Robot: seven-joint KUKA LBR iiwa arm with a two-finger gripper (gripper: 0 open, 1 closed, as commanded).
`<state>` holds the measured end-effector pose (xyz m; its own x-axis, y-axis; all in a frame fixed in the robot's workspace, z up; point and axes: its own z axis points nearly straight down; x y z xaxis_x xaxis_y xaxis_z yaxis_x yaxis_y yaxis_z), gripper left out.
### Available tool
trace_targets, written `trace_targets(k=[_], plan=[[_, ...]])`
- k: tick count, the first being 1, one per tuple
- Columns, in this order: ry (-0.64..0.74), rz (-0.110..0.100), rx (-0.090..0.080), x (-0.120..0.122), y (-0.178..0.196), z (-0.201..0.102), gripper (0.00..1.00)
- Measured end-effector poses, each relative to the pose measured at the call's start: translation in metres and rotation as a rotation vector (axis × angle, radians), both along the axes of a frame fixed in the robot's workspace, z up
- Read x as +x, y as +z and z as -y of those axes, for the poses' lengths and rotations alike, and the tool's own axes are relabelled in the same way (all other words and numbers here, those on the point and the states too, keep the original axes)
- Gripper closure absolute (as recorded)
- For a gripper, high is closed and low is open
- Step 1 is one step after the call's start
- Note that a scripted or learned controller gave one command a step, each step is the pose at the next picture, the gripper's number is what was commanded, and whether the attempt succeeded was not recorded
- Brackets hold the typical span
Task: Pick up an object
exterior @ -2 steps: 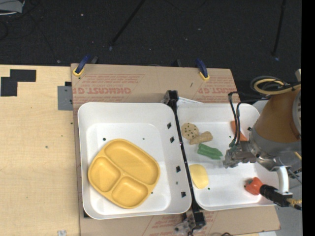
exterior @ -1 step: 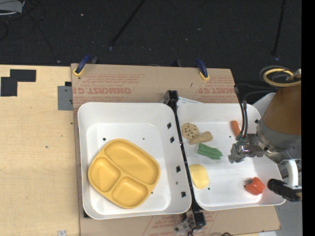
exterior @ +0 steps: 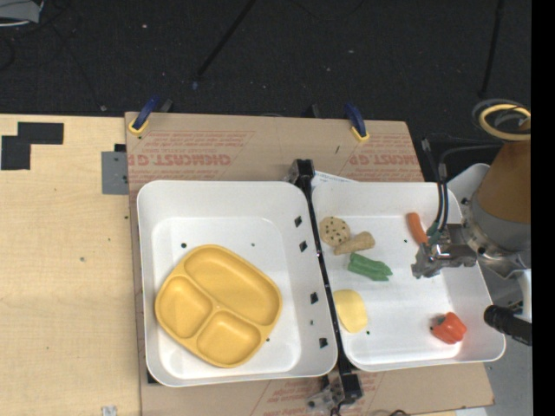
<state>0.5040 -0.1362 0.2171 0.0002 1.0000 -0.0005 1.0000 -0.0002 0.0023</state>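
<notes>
Looks like approach stage: gripper (exterior: 427, 263) hovers in the right bin (exterior: 468, 354) by the orange carrot (exterior: 416, 226), nothing held; can't tell its jaw state, next it needs lining up.

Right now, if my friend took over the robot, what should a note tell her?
Gripper: over the right bin, near its right side; I cannot tell if it is open or shut.
Right bin things: cookie, tan piece, green pepper, yellow piece, orange carrot, red pepper.
Left bin: yellow divided plate.
Done: nothing visibly picked up.
Left: grab one object.
</notes>
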Motion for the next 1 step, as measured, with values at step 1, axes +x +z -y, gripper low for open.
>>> trace_targets(k=[1], plan=[[0.004,-0.003,0.002,0.0024,0.0003,-0.0584,1.0]])
